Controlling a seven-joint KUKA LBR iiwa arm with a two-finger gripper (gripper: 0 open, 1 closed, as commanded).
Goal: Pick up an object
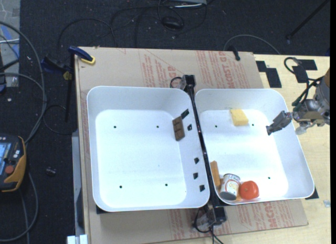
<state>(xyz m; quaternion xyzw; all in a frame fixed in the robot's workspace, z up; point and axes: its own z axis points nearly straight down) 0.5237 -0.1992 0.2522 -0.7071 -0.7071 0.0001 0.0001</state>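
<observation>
My gripper (290,126) hangs over the right rim of the right bin (262,98), open, with nothing between its fingers. One dark finger (277,123) points left over the bin floor. A yellow block (239,116) lies at the back of this bin, to the left of the gripper and apart from it. In the front corner sit a small can (229,185), a red ball (249,189) and an orange stick (214,172) along the left wall. A brown bar (179,128) lies in the left bin (105,101) near its right wall.
The two bins meet at a dark divider (197,133) with clips. They rest on a cardboard sheet (157,64). Cables and gear (157,7) lie on the dark floor behind, and a handheld unit (11,161) lies at the far left.
</observation>
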